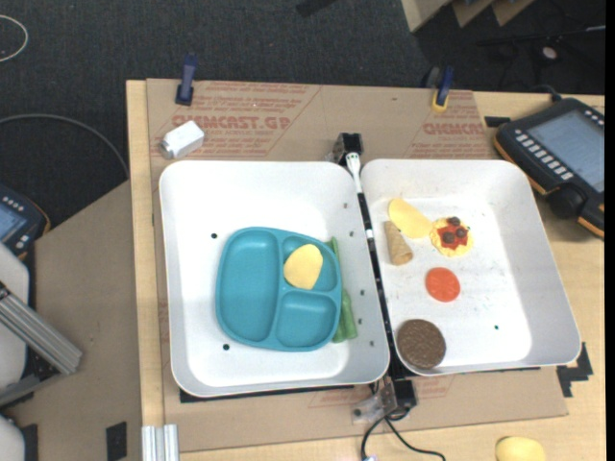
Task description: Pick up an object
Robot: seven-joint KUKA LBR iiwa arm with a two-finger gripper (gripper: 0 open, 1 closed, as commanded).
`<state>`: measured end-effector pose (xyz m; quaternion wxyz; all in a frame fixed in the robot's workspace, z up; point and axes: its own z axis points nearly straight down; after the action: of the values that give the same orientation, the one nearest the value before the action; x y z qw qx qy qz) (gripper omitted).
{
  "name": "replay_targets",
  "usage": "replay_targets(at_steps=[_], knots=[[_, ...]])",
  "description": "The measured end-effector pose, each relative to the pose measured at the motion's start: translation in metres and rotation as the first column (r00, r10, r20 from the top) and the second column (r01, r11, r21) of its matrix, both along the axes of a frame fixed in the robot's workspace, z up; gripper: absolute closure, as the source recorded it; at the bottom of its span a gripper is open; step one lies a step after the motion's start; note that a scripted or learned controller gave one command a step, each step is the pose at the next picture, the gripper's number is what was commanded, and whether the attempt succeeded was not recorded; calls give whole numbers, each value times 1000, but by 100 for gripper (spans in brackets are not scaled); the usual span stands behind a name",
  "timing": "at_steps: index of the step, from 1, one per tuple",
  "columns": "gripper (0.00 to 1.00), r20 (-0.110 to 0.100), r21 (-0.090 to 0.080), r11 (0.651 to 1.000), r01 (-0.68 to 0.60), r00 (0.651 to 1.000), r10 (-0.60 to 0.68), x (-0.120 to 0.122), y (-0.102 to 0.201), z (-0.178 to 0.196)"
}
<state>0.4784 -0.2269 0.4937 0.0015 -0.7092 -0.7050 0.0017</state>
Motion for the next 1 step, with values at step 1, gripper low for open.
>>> replay_targets(at_steps=[1], knots=[[100,2,4,1000,-18,1000,18,2,122,-30]])
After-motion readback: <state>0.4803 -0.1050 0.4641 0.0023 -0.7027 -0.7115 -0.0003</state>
